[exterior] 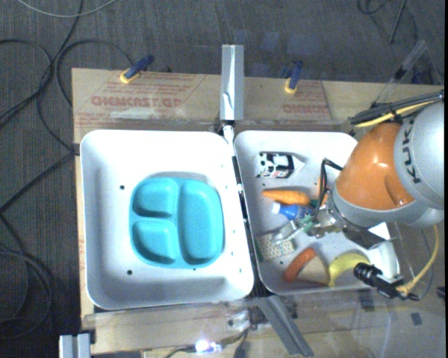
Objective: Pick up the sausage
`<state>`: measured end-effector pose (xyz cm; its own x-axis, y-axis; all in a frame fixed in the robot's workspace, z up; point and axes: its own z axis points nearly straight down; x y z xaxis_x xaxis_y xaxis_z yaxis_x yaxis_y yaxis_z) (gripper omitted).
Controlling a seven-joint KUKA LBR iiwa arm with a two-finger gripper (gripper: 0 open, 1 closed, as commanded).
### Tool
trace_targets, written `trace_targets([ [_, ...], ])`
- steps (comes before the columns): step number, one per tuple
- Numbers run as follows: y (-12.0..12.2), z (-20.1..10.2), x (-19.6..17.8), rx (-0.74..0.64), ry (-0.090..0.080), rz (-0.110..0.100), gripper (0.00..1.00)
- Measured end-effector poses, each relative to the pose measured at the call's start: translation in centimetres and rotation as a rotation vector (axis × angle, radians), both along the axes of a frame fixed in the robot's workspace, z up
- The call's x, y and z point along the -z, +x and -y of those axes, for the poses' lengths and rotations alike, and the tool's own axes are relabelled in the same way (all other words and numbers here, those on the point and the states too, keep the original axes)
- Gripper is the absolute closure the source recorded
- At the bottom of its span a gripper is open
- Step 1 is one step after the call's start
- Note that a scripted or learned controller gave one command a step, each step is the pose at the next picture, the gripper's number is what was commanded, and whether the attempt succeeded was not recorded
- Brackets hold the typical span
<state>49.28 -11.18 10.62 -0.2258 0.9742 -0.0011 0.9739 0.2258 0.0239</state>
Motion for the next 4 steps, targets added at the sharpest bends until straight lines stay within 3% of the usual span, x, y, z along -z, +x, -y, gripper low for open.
trace_targets([
  [1,-0.2,2.8,1.3,0.375,0.011,-0.01,0.0],
  [2,-0.4,1.7,1.4,0.477,0.0,-0.007,0.0],
  [3,0.0,1.4,0.0,0.472,0.004,0.003,1.0],
  [4,-0.1,1.4,0.1,0.473,0.004,0.0,0.0],
])
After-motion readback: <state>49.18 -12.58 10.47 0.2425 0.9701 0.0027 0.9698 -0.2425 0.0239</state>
